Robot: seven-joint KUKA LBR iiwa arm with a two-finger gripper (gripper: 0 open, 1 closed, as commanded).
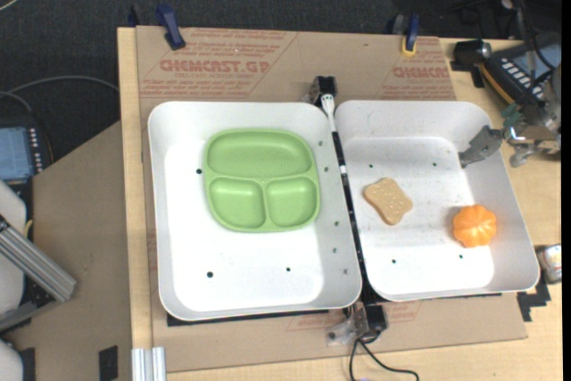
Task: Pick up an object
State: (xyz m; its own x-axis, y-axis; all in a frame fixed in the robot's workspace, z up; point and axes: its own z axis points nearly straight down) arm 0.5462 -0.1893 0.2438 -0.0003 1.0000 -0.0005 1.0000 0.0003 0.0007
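Observation:
A tan slice of toast lies in the middle of the right bin. An orange fruit-like toy sits to its right, near the bin's right wall. My gripper hovers over the bin's upper right rim, above and slightly right of the orange toy. Its two grey fingers are spread apart with nothing between them. The rest of the arm runs off the right edge.
A green three-compartment plate rests in the left bin. Blue clamps hold the cardboard base at the back. Cables and equipment crowd the right side of the bench.

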